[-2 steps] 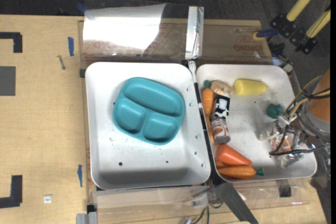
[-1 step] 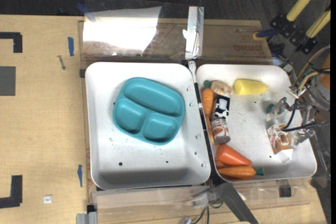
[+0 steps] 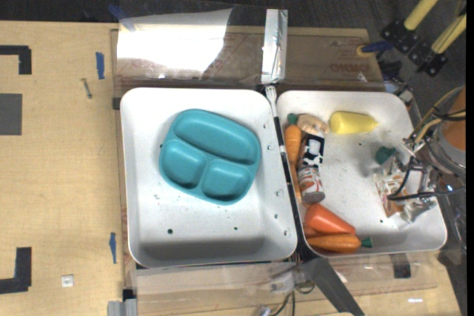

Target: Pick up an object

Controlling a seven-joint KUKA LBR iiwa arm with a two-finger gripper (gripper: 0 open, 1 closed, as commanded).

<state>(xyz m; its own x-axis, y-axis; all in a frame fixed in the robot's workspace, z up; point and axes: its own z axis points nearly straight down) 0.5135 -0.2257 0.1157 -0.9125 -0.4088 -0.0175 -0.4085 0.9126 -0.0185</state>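
Currently the two-finger gripper (image 3: 404, 189), a tangle of metal and dark cabling under the grey wrist, sits low against the right wall of the right-hand shallow white bin (image 3: 348, 159); whether it is spread or pressed together I cannot tell, and nothing is visibly caught in it. Taking that bin as landmark: a small dark teal piece (image 3: 384, 155) lies just beside the gripper, toward the bin's centre. A yellow, rounded banana-like toy (image 3: 353, 122) rests near the bin's far wall, apart from everything else. Along the bin's left wall runs a crowded column: a pale tan lump (image 3: 309, 122) at the far end, a slim orange carrot (image 3: 293, 144), and a small black-and-white labelled bottle (image 3: 311, 170) lying on its side, touching the carrot. At the bin's near-left corner sit a red-orange cone-shaped piece (image 3: 327, 219) and a second orange carrot (image 3: 333, 240), touching each other. Beyond the bin's left wall, a teal three-compartment plastic tray (image 3: 209, 154) lies in the neighbouring white bin (image 3: 141, 181). Judgement: no object is yet secured. The yellow toy looks the best target, isolated, with room on both sides for the fingers. Descend centred across its short axis. Avoid the wall-hugging column, where one finger would likely jam against the rim or a neighbour.
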